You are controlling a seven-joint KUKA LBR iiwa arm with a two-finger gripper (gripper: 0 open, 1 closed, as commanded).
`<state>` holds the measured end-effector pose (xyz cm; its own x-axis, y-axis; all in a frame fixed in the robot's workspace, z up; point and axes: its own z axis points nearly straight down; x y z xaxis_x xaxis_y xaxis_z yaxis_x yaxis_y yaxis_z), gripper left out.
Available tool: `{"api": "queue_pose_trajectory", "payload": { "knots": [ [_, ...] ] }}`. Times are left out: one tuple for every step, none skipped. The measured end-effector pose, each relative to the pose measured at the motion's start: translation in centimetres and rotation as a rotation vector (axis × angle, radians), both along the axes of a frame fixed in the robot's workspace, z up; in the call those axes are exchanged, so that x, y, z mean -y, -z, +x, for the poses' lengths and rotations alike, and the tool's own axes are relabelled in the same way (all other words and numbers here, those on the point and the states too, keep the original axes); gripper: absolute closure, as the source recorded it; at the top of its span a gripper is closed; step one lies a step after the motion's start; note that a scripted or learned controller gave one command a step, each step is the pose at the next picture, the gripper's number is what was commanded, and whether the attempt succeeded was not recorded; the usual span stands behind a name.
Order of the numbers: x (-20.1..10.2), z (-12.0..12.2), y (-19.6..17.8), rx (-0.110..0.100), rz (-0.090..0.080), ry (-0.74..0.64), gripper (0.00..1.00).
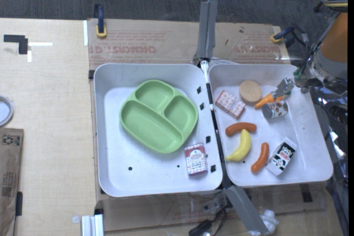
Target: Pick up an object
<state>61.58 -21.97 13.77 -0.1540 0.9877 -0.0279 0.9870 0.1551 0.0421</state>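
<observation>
Currently the tool (284, 87) sits at about 1 o'clock in the right bin (318, 135), low over the contents; the arm (332, 58) enters from 2 o'clock at the frame edge. Fingers (287, 84) look narrowly parted; nothing is visibly clamped between them. The tip is touching or just beside the orange carrot (266, 100), which lies tilted with its thick end toward the tool; actual contact cannot be confirmed.

Right bin contents:
- tan round disc (250, 91) at 12 o'clock, just beside the carrot
- small grey carton (276, 109) just below the carrot, at 2 o'clock from bin centre
- pink wafer pack (229, 104) at 10 o'clock, near the divider
- red sausage (240, 129) near centre, lying roughly horizontal
- banana (241, 147) just below it, at 7 o'clock
- second sausage (260, 157) at 6 o'clock, tilted, beside the banana
- black-and-white milk carton (281, 157) at 5 o'clock, just beside that sausage

Left bin (108, 135):
- green divided plate (159, 115) around centre, three compartments, lying flat
- small red-and-white carton (196, 160) at 5 o'clock, close to the plate rim, apart from it

Both bins sit on brown cardboard (149, 41) on the bench (44, 96). Blue-yellow clamps at 11 o'clock (99, 22) and 1 o'clock (281, 36) on the cardboard's far edge. Tape roll (4, 112) at 9 o'clock at the bench edge.
</observation>
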Motion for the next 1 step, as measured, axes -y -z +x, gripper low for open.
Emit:
{"api": "queue_pose_trajectory", "payload": {
  "knots": [
    [-0.05,-0.01,0.05,0.002,-0.003,-0.013,0.00]
  ]
}}
